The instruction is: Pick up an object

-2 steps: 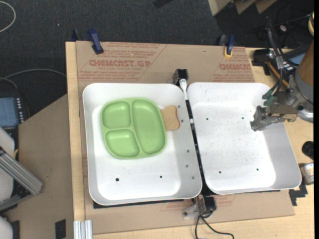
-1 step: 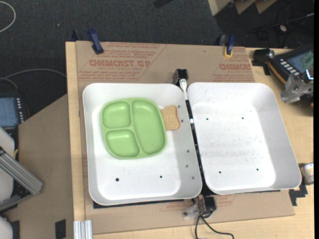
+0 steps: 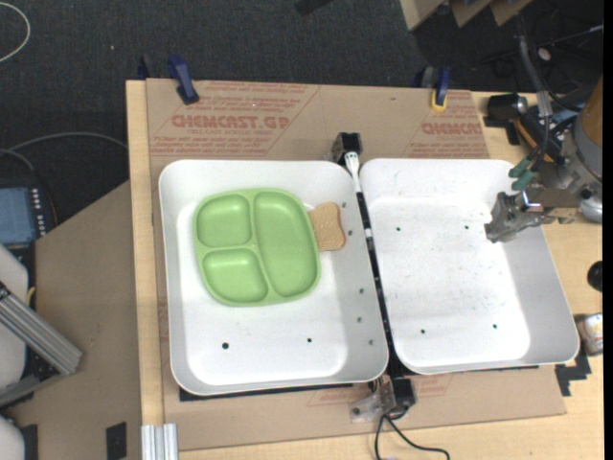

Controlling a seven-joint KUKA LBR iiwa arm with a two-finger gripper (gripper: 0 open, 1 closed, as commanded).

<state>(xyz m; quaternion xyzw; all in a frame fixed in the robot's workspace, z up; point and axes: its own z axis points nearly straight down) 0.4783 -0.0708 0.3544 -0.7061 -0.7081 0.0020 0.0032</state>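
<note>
Green divided plate (image 3: 257, 247), one tan sponge (image 3: 329, 226).

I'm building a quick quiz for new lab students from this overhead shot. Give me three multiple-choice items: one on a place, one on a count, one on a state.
1. Where does the green plate lie?
A. left bin
B. right bin
C. bare bench

2. How many compartments has it?
A. two
B. three
C. five

3. The tan piece is:
A. touching the plate's right edge
B. between the pincer's fingers
C. in the other bin

Key: 1 A, the plate sits inside the left bin. 2 B, ridges divide it in three. 3 A, it rests against the rim, while the pincer hovers over the right bin.
</note>
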